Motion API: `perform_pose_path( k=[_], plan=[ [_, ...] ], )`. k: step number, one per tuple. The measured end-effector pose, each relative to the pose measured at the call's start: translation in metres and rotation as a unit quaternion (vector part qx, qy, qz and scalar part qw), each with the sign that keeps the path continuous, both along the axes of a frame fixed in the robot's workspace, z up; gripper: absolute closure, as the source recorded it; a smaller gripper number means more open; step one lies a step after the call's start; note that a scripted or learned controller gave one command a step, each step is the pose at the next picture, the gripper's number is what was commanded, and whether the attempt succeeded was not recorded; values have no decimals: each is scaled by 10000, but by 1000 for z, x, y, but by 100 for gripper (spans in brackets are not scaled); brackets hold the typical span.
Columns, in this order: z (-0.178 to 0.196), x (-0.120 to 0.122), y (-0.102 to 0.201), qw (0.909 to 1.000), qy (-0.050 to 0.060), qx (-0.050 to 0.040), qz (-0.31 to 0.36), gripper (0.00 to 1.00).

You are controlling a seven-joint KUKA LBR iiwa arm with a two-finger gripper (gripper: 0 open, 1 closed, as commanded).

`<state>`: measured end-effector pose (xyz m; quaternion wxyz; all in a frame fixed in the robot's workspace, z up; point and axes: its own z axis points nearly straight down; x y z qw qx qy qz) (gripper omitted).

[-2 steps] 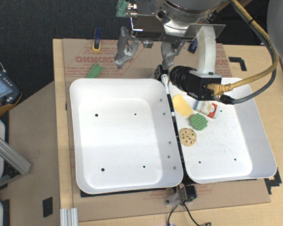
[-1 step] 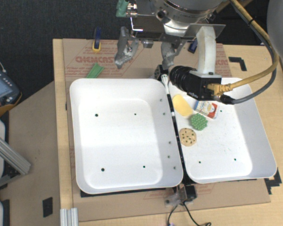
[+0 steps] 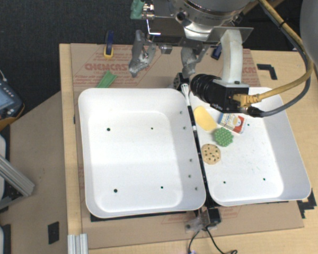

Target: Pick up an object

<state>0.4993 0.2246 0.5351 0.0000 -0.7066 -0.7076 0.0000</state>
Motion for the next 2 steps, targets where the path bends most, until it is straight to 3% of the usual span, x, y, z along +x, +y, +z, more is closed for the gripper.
perform_pose_path(
  k=[2],
  plan=[
    [0, 0, 0, 10000, 0, 0, 0, 0]
  ],
)
